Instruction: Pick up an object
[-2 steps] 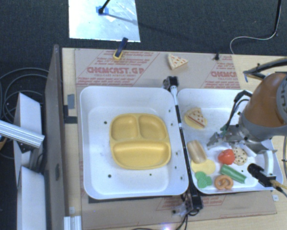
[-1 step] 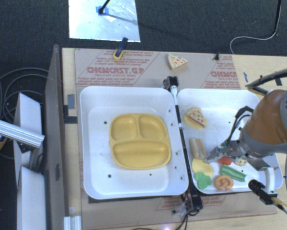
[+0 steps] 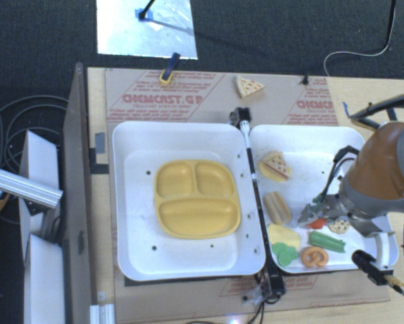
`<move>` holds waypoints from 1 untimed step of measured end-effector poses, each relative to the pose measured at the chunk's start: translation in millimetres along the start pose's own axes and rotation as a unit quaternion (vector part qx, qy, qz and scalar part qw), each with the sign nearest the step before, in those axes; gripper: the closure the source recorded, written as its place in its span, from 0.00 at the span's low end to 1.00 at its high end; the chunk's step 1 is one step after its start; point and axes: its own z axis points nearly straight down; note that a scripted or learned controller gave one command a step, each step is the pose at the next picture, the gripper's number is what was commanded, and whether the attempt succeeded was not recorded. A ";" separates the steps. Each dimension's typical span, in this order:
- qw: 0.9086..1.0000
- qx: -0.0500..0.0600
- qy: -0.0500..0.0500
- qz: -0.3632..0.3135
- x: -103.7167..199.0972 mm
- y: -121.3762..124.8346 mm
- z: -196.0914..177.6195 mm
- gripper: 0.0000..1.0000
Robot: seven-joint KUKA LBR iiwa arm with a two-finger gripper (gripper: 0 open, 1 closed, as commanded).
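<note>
A: Toy food in the right bin (image 3: pixel 303 140) is what the task wants, any one piece; a sandwich wedge (image 3: pixel 276 166) lies near the divider, a hot dog (image 3: pixel 278 207) below it, then a yellow piece (image 3: pixel 283 235), a green leafy piece (image 3: pixel 285 253), a pretzel (image 3: pixel 314 256) and a green bean-like stick (image 3: pixel 327 241) along the near wall.

B: And the claw (image 3: pixel 314 214)?

A: Low over the right bin, just right of the hot dog and above the green stick; whether it is spread or pressed together, I cannot tell; something reddish sits at its tip, too blurred to name.

B: What could spoil the try?

A: I'd judge crowding the main risk; the pieces by the near wall lie close together, so a descent could nudge a neighbour or close on an edge and slip; the rounded hot dog may roll away.

B: The left bin (image 3: pixel 134 147)?

A: It carries a yellow divided plate (image 3: pixel 197 198); another wedge (image 3: pixel 249 86) lies on the worktop (image 3: pixel 208 90) beyond the bins, well apart from the claw.
</note>
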 end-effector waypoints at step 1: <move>1.000 -0.003 0.002 -0.007 90.9 34.7 -93.4 1.00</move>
